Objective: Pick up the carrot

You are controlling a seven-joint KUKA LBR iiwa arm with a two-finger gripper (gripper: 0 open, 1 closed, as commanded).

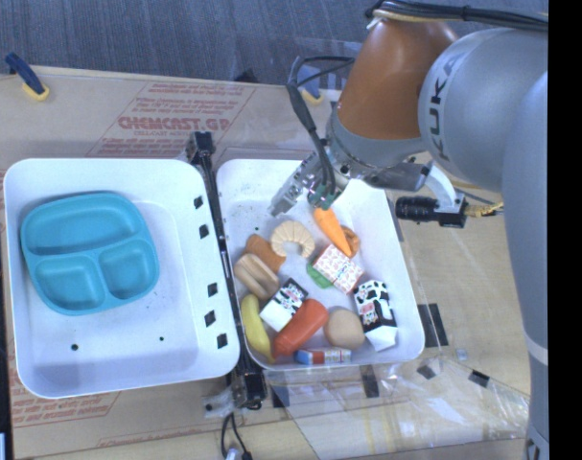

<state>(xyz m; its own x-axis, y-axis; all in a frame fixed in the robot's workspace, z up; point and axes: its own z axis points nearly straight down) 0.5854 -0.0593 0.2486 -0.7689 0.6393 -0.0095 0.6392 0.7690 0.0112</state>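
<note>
My grey arm with its orange band is sitting nearest the camera, looming over the right bin (398,257) and reaching in from the right. My gripper (310,192) is hanging low over the far part of that bin, and the carrot (331,230) is lying just under and slightly nearer than my fingertips, its pale top pointing up toward them and its orange body slanting away toward the bin's near right. A croissant (292,239) is lying just beside the carrot on the far side from my wrist, and a checked red and white block (338,267) is touching its lower end.

To do this step well I am judging that I need to straddle the carrot across its narrow width, near its upper half where nothing is crowding it, and descend straight so the croissant is not getting nudged.

My fingers (289,197) are looking slightly apart, with nothing showing between them; whether a tip is already touching the carrot's top I cannot tell. The blue tray (84,249) is sitting well apart in the left bin (41,372)
</note>
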